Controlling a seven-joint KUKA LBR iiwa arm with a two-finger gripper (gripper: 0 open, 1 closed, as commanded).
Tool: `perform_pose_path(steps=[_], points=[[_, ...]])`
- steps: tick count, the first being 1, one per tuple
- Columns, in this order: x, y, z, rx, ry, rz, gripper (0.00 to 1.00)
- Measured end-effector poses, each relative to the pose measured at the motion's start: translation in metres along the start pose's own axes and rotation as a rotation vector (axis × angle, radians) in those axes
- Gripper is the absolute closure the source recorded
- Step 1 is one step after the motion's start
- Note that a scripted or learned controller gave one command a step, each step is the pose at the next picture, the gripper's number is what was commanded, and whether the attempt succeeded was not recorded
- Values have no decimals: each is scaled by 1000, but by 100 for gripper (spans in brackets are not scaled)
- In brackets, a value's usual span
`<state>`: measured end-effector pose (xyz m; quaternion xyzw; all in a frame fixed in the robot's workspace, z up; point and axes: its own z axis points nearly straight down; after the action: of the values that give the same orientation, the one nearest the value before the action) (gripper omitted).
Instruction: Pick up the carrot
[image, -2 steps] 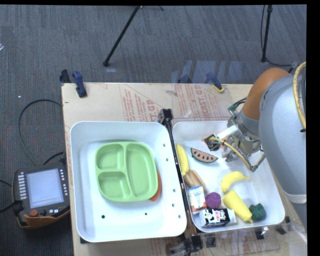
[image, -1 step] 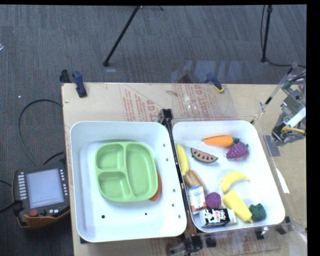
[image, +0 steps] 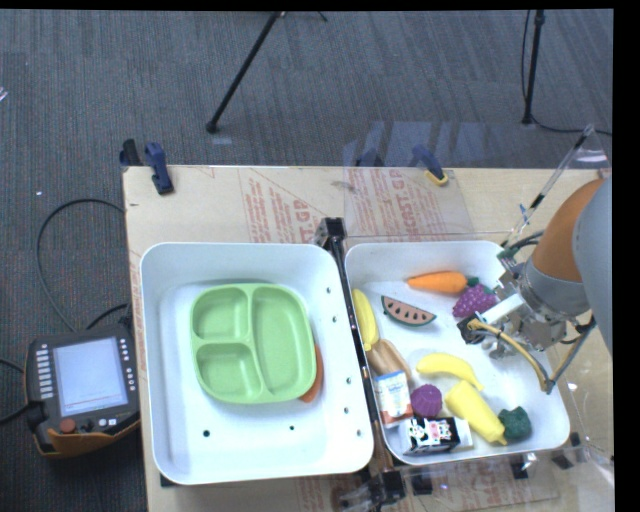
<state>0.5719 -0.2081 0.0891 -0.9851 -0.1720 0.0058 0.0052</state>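
The end effector hangs low in the right bin, near its right side, just beside the bumpy purple grapes. I cannot tell how wide it is open, and I see nothing held in it. Above it the arm is round and smooth, grey with an orange band.

The carrot lies flat near the back of the right bin. It is orange, smooth and pointy at its left end. It sits to the left of the grapes and well apart from the end effector.

Below the carrot is a watermelon slice, shaped like a half moon. Toward the front lie a curved yellow banana, a round purple ball-shaped fruit, a small black and white milk carton and bumpy green broccoli.

The left bin is white and shiny. It holds a green plastic plate with three sections and rounded corners. The tabletop looks like flat brown cardboard with red print.
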Motion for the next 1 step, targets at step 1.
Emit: perform_pose_path(steps=[1], points=[[-29, -64, 5, 1, 3, 81, 100]])
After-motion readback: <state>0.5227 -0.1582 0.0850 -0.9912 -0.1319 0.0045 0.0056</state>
